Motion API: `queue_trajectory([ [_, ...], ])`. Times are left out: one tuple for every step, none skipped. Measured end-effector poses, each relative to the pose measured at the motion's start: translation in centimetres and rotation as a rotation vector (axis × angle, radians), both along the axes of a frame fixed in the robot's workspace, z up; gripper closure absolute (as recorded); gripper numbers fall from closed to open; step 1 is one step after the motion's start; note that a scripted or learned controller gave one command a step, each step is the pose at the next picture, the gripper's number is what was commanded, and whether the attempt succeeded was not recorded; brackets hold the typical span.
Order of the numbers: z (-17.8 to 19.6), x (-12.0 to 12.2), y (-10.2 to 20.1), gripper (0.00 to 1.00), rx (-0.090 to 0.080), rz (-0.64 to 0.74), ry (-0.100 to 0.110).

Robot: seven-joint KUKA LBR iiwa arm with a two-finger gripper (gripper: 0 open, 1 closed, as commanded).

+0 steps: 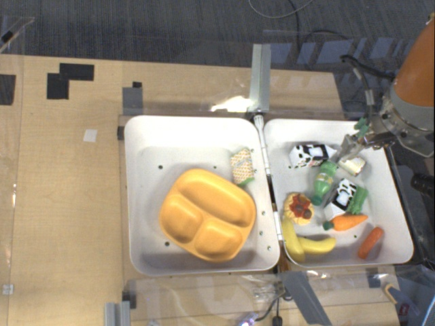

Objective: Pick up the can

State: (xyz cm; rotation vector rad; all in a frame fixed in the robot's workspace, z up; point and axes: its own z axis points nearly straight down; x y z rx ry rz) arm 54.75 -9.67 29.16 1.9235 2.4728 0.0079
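Two-finger gripper [355, 143] hovers at right bin's [401, 202] far edge, finger state cannot be told; small green cylindrical can [323, 180] lies just below-left of it, so descend centred, clear of black-and-white cow toy [309, 155].

Two white bins [136, 202], one yellow tray [204, 212], one banana [306, 243], two carrots [350, 221].

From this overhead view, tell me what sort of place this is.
Probably a robotics lab's pick-and-place bench: two white bins side by side, toy food such as a banana and carrot, and a robot arm reaching in.
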Motion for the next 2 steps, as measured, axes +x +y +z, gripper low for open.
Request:
queue_trajectory([
  [0.1, 6.1, 4.3, 1.0, 0.003, -0.353, 0.004],
  [-8.3, 4.7, 0.7, 1.0, 0.001, -0.094, 0.006],
])
